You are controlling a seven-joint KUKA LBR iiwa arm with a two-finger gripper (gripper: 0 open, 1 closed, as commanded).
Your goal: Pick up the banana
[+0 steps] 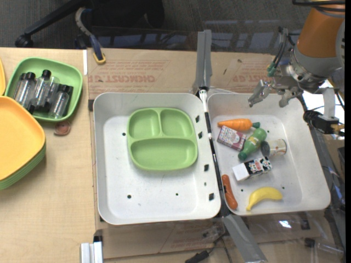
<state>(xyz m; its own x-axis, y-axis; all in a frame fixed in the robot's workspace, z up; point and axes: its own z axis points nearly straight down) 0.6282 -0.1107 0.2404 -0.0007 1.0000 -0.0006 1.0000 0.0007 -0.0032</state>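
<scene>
The banana (264, 196) lies near the front of the right bin (312, 199), clear of the milk carton (253, 168) and bottle (253, 142) behind it. Farther back, the gripper (272, 96) is held open and empty above the rear rim. It should be lowered across the fruit's middle.

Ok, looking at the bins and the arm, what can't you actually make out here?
- Arm: cut off by the camera view's top and right edges.
- Gripper: too small to tell if its fingers are open or shut.
- Milk carton and pink packet: print too small to read.
- Yellow plates: cut off by the left edge.
</scene>
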